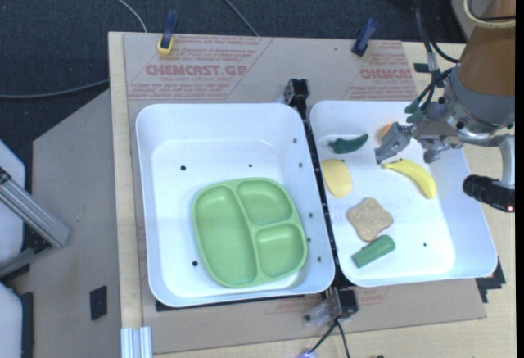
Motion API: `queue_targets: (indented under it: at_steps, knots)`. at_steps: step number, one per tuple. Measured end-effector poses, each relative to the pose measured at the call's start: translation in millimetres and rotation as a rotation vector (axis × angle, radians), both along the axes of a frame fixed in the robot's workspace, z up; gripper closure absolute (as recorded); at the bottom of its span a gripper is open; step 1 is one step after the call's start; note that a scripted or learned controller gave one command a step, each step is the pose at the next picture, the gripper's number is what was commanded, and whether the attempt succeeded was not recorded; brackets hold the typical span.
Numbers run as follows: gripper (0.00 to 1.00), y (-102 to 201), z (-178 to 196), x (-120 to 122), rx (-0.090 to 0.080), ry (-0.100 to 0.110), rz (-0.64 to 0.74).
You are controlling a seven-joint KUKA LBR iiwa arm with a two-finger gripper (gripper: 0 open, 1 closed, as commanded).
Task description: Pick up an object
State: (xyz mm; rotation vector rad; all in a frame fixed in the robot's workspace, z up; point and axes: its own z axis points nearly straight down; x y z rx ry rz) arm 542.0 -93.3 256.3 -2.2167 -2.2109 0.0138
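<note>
The pincer [399, 148], fingers spread wide and empty, hangs at ten o'clock of the banana [413, 175], seemingly lining up a grasp.

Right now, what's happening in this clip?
The arm's gripper hangs over the right bin, close to the banana, with nothing visibly held. A yellow lemon-like piece, a bread slice, a green cylinder and a dark green piece also lie there. The left bin holds a green divided tray.
</note>
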Motion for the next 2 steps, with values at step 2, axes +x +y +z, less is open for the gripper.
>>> queue_targets:
  at_steps: [2]
  knots:
    - [0.0, 3.4, -37.4, 4.9, 0.0, -0.007, 0.002]
